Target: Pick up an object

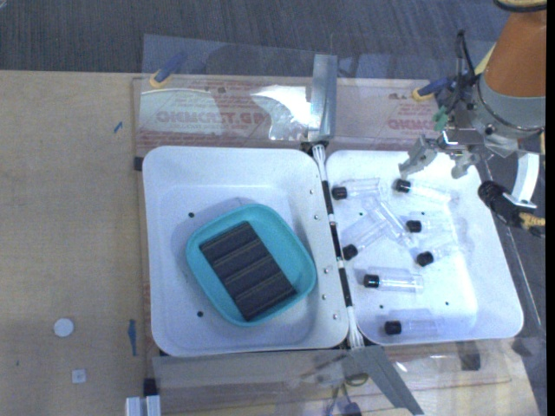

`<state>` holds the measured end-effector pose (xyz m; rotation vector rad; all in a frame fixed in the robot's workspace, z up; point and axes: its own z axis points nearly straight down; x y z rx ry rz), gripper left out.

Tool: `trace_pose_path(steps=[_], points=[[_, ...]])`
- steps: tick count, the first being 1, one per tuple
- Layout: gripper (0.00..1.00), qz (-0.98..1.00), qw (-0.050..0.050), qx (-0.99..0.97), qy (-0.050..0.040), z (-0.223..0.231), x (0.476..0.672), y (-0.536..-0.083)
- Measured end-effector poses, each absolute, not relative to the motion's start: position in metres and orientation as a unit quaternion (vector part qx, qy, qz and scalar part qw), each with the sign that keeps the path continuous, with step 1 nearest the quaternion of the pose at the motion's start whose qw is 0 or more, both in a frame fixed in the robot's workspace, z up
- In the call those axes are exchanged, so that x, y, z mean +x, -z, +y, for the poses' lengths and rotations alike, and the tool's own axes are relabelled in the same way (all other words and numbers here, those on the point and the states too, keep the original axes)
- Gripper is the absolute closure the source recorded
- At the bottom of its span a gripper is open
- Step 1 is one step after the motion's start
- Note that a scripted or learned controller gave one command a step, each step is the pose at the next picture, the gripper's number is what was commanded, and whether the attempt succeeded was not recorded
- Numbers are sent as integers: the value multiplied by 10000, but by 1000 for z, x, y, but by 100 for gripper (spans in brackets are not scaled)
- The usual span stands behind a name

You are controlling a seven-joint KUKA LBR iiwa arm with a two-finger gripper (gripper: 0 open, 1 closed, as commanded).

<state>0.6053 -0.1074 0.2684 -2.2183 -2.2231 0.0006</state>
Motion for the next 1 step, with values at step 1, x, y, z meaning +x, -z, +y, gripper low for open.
trace_pose_path(steps=[1], points=[[0,-7397,-46,-6729,26,-140,589,-121]])
